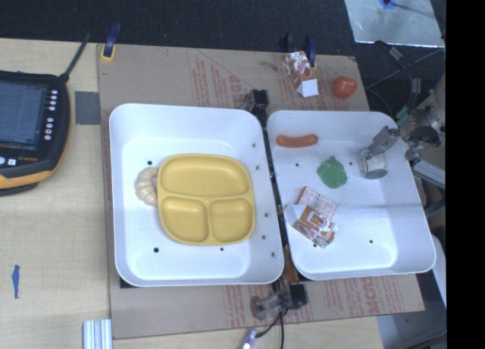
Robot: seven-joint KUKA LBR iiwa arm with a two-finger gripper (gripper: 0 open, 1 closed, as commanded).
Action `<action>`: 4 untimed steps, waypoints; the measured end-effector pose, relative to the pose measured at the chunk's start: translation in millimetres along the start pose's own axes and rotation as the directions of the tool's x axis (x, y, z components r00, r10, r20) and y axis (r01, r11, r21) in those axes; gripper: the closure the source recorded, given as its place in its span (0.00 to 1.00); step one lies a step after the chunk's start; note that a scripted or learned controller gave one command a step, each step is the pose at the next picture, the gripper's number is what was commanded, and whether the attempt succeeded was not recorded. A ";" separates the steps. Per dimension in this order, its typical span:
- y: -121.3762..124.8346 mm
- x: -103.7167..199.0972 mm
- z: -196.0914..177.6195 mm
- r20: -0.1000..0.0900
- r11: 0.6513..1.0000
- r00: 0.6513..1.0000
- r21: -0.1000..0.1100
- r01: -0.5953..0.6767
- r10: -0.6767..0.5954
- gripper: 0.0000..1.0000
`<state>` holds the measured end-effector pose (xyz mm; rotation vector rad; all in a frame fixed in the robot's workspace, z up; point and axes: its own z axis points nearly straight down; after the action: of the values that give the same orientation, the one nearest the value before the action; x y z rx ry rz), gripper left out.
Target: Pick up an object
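The gripper [373, 160] is seen low in the right bin [394, 253], just beside the green object [332, 172]; nothing is held, and its opening cannot be told. No pick is made yet; all 3 steps remain: closing, gripping, lifting.

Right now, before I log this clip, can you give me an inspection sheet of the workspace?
Surface: cardboard sheet bearing left bin and right bin.
Job's things: sausage, green lump, crumpled carton in right bin; yellow tray and bread roll in left bin.
Clutter: small carton and tomato outside the bins.
Gripper: gripper low over right bin, beside green lump.
Cables: cable to handheld controller.
Surroundings: dark floor.
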<state>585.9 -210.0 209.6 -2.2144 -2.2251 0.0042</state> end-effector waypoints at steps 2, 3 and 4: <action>34.0 50.8 118.0 0.001 1.000 1.000 0.001 0.001 -0.001 0.00; 26.4 74.0 117.9 0.000 1.000 1.000 0.002 0.002 -0.002 0.00; 27.7 43.1 117.2 -0.001 1.000 1.000 -0.002 -0.001 0.001 0.00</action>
<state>613.0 -166.8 92.3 -2.2160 -2.2246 0.0015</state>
